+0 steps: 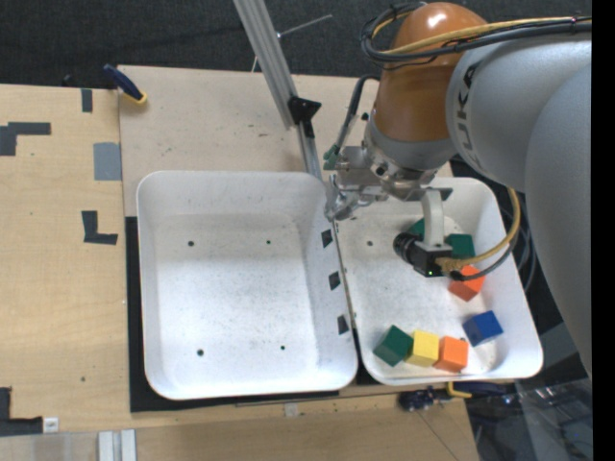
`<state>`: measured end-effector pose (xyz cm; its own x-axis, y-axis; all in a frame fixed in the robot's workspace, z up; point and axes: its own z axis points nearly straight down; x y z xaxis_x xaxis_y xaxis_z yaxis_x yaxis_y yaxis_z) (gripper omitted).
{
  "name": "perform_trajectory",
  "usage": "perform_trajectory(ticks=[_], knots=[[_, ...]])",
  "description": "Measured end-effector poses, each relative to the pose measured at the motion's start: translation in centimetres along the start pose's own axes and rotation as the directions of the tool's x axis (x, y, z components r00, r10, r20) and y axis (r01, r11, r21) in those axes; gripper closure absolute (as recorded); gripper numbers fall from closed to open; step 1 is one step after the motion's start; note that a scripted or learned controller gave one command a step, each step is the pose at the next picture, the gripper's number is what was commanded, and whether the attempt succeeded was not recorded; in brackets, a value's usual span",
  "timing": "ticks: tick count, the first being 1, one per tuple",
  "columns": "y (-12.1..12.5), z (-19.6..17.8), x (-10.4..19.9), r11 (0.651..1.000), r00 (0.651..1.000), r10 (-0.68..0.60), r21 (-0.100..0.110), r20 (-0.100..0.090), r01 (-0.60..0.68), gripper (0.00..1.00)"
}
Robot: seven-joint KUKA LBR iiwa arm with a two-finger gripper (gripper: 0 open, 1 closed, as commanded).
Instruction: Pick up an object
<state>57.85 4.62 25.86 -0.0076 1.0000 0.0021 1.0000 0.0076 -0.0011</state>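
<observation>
My gripper (338,204) hangs over the far left corner of the right bin (514,353), close to the wall shared with the left bin. Nothing shows in it. Several small blocks lie in the right bin. Along its near edge a dark green block (392,345), a yellow block (424,347) and an orange block (453,352) sit in a row. A blue block (482,327) lies just behind them to the right. Further back are a red-orange block (466,287) and a green block (460,246), partly hidden by the wrist.
The left bin (231,286) stands beside the right one, their walls touching. A slanted metal rail (274,60) crosses above the bins' far edge. The grey arm with its orange band (428,65) covers the far right of the bench.
</observation>
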Motion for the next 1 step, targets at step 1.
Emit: perform_trajectory(ticks=[1], knots=[[-0.74,-0.1,5.44,1.0,1.0,0.0,0.001,0.0,0.0,1.0]])
